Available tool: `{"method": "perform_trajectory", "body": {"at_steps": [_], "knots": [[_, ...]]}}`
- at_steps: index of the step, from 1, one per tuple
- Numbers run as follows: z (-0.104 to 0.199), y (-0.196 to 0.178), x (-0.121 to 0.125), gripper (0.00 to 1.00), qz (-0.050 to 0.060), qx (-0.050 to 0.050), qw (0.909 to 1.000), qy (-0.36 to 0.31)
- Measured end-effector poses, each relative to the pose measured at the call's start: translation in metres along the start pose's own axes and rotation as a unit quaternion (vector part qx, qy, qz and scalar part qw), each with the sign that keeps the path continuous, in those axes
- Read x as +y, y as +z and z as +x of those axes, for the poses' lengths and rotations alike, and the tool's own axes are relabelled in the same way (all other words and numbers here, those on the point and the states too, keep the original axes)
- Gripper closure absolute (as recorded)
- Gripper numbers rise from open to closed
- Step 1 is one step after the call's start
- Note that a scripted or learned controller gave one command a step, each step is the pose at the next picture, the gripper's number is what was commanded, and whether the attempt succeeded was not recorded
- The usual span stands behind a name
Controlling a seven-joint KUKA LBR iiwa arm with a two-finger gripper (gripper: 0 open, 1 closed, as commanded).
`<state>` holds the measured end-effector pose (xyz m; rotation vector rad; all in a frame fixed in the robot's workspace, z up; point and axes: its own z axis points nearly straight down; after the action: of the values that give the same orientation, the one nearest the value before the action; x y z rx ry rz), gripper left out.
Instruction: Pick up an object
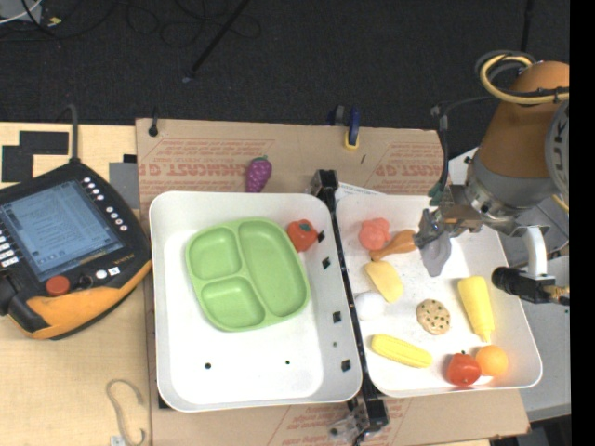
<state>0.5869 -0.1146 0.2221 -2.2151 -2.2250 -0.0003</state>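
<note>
The right bin (521, 342) holds several toy foods: a pink piece (375, 233), an orange carrot-like piece (402, 242), a pale yellow wedge (385, 282), a cookie (432, 317), a yellow corn cob (477, 307), a second yellow piece (401, 350), a red tomato (462, 369) and an orange fruit (494, 360). My gripper (435, 254) hangs low over the upper middle of this bin, just right of the carrot-like piece and above the cookie. Nothing is visibly held in it.
The left bin (186, 360) carries a green divided plate (246, 274) and a red fruit (301, 235) at its upper right corner. A purple grape bunch (258, 173) lies on the cardboard behind the bins. A teach pendant (65, 240) sits at far left.
</note>
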Motion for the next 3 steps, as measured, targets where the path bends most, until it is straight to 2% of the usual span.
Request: {"method": "perform_trajectory", "body": {"at_steps": [1,2,3], "knots": [[0.047,-0.013,0.030,1.00,-0.001,0.000,1.0000,0.000],[0.080,-0.013,0.039,1.00,0.000,0.000,1.0000,0.001],[0.065,-0.010,0.045,1.00,0.000,-0.001,1.0000,0.002]]}}
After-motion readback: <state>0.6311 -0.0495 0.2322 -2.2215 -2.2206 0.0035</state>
